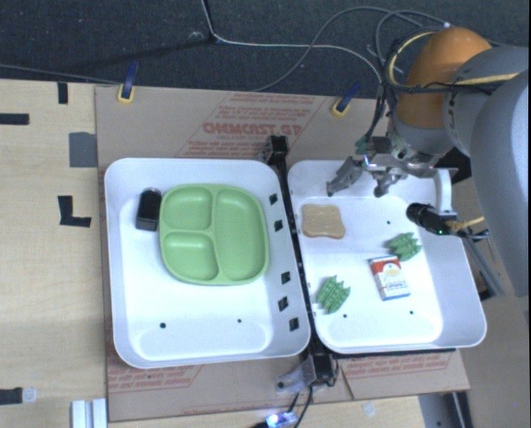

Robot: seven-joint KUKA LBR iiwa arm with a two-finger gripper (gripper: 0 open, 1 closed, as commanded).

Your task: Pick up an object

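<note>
open gripper (365, 180) above right bin's (457, 315) far edge, holding nothing.

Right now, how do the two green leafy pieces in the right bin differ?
The front leafy piece lies near the bin's left wall, below the toast. The rear leafy piece sits further right, just above the red carton, and looks slightly smaller. Both are green and lie flat, untouched.

A pale wooden bench (34, 266) carries a brown cardboard sheet (239, 127) printed with red lettering. Dark carpet (87, 16) lies beyond it, crossed by loose cables (248, 38).
</note>
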